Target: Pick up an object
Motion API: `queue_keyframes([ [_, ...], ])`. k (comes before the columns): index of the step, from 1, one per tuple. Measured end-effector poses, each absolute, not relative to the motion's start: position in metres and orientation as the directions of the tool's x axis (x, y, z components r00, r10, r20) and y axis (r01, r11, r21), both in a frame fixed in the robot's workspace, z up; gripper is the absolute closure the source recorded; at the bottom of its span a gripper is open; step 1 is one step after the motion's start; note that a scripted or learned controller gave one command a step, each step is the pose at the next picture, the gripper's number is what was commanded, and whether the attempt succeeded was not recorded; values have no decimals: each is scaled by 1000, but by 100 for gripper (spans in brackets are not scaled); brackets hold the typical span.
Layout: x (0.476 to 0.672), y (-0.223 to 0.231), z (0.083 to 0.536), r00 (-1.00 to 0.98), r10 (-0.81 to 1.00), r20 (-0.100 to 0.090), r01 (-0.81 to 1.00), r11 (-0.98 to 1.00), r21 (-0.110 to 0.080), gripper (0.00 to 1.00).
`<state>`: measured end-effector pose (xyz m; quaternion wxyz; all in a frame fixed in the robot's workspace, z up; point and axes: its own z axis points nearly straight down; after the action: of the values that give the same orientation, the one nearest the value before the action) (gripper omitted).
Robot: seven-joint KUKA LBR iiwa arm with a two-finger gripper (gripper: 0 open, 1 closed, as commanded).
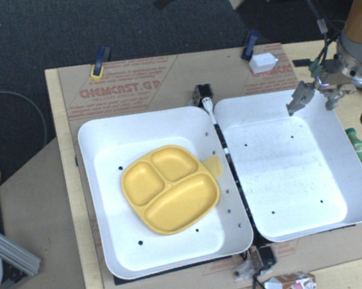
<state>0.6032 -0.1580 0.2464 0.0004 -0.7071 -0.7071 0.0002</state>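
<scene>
Nearest the lens: front lip of the left bin point(177, 262), resting on the cardboard-covered worktop point(178, 74); inside that bin, a yellow tray point(170, 188) with three compartments, lying flat and turned at a slant, its small tab pointing toward the divide between bins; right bin point(299, 224) alongside, touching at the inner rims.

Gripper point(312, 96) poised over the far right corner of the right bin, fingers spread, nothing between them; well apart from the tray.

To do the step well: carry the gripper across the inner rims high enough to pass over them, then bring it over the tray before descending; choose an edge rather than the middle, since the broad shallow body offers nothing for two fingers to close around; the raised outer rim or a ridge between compartments looks the likeliest purchase, one finger inside a compartment, one outside; turn the wrist so the fingers straddle the rim squarely, matching the tray's slant; descend until the fingertips bracket the rim without pressing the tray down; close firmly, lift slowly and straight; likely risks: smooth plastic slipping out, tray tipping from an off-centre hold, or sliding against the bin wall.
</scene>
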Motion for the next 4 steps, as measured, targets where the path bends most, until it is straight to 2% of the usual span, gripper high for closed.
queue_keyframes([
  [1,572,-81,304,-8,1000,2,1000,8,6,0],
  [2,522,-3,372,-11,1000,3,1000,11,8,0],
  [3,478,65,412,-10,1000,3,1000,10,7,0],
  [4,480,60,420,-2,1000,0,1000,2,6,100],
])
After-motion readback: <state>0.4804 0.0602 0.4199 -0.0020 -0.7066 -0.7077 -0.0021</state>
